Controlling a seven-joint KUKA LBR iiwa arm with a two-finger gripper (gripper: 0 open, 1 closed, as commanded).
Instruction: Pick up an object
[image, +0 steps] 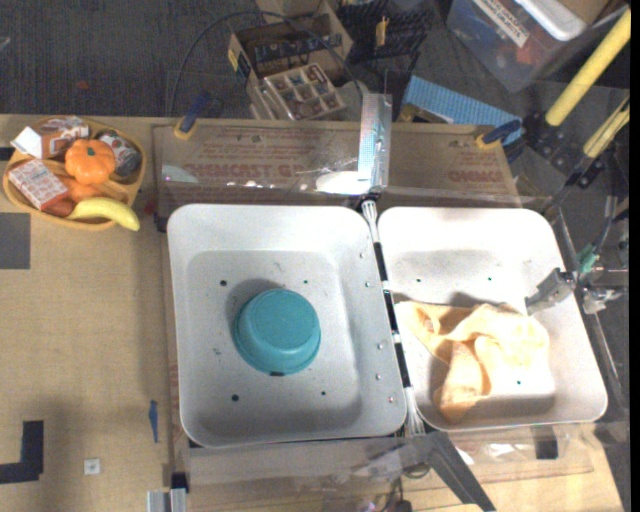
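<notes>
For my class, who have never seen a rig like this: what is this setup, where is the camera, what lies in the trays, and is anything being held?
This is one picture, taken by a fixed camera above a bench, looking down at a slant. On the bench stand two shallow white bins side by side. The left bin contains a teal bowl, turned upside down. The right bin contains a crumpled yellow cloth. A robot arm reaches in from the right; its gripper, the two-fingered "hand", sits at the right bin's right edge, just above the cloth. Nothing can be seen between its fingers, so it holds nothing as far as the picture shows. Its job is to pick up an object. At upper left, off the bins, a basket holds toy food.
</notes>
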